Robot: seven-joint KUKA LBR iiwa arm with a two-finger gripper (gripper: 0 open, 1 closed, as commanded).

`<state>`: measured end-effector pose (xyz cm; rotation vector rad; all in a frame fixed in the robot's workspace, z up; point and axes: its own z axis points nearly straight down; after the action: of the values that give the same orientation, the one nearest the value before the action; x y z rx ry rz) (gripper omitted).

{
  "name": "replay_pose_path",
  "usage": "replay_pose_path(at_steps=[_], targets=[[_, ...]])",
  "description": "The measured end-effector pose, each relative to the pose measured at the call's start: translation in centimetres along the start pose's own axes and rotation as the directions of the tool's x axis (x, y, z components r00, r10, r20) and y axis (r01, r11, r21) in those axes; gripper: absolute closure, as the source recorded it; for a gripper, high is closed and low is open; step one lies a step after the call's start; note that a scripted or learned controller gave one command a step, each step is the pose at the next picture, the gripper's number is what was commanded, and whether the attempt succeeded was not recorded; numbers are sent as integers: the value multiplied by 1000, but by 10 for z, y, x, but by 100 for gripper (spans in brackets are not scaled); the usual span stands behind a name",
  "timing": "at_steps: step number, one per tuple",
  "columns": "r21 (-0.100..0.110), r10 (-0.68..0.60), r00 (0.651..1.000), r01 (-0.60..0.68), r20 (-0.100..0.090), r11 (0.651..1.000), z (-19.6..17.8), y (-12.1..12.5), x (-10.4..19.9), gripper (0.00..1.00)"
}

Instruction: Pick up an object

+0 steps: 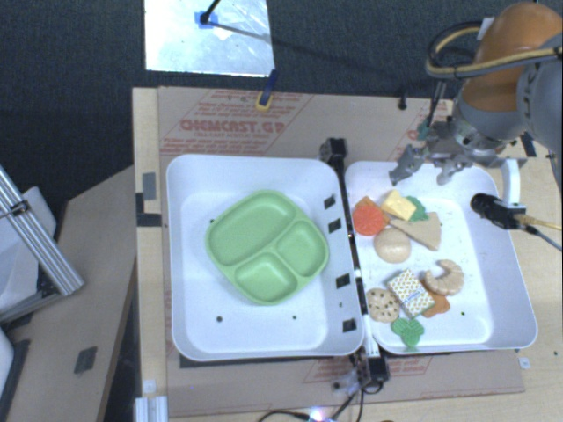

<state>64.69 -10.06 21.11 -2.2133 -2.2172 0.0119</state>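
Note:
My gripper (pixel 425 170) hovers over the far edge of the right bin (pixel 501 275), fingers spread apart with nothing between them. Below it in that bin lie toy foods: a yellow block (pixel 398 206), an orange-red piece (pixel 369 218), a tan wedge (pixel 422 231), a pale round bun (pixel 392 246), a shrimp-like piece (pixel 444 278), a checkered cracker (pixel 408 292), a cookie (pixel 383 304) and a green leafy piece (pixel 407 331). The nearest food, the yellow block, sits a little nearer the camera and to the left of the gripper.
The left bin (pixel 189 236) holds a green divided plate (pixel 266 246). A black divider strip (pixel 345 236) runs between the bins. A shiny foil sheet (pixel 209 25) lies beyond the bench. The right bin's right half is bare.

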Motion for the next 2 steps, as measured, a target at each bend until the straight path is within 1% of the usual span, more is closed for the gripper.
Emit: replay_pose_path(at_steps=[1, 2], targets=[[-13, -2, 1000, 2, 1, 1000, -8, 3, 0, 0], [-11, -1, 1000, 1, 1, 1000, 33, 6, 0, 0]])
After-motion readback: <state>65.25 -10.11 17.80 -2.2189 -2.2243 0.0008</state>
